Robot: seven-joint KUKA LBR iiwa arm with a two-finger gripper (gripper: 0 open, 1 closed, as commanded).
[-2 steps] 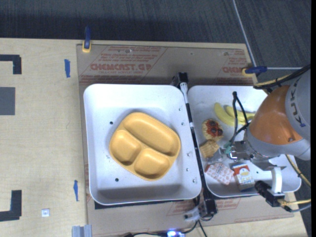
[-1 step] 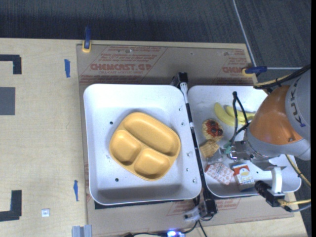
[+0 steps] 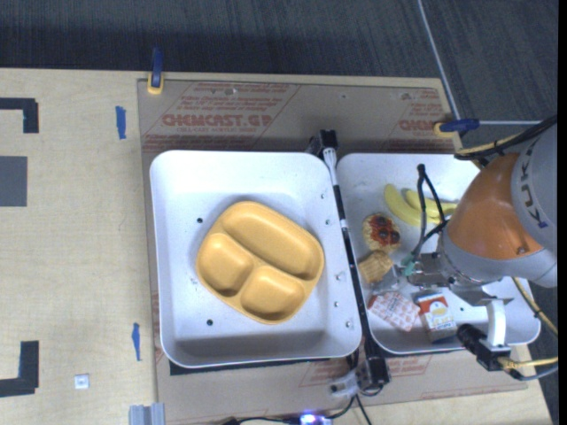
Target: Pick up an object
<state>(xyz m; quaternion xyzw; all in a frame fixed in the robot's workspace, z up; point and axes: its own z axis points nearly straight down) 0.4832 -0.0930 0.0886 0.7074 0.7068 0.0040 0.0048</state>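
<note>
The right bin [image 3: 354, 180] holds several small objects. A yellow banana [image 3: 403, 204] lies at the back, with a round red and orange item [image 3: 382, 230] in front of it. Nearer lie a tan crumpled piece [image 3: 376, 265], a red and white packet [image 3: 393, 310] and a small red and white box [image 3: 436, 315]. My gripper [image 3: 416, 270] hangs low over the middle of this bin, just right of the tan piece and above the packet and box. The orange wrist band [image 3: 492, 215] hides most of it and the bin's right part.
The left bin [image 3: 177, 184] holds a yellow three-compartment plate [image 3: 259, 259]. Both bins sit on a cardboard sheet [image 3: 266, 113] on the wooden bench. A black divider bar [image 3: 341, 228] runs between the bins. Cables trail near the front right corner [image 3: 496, 352].
</note>
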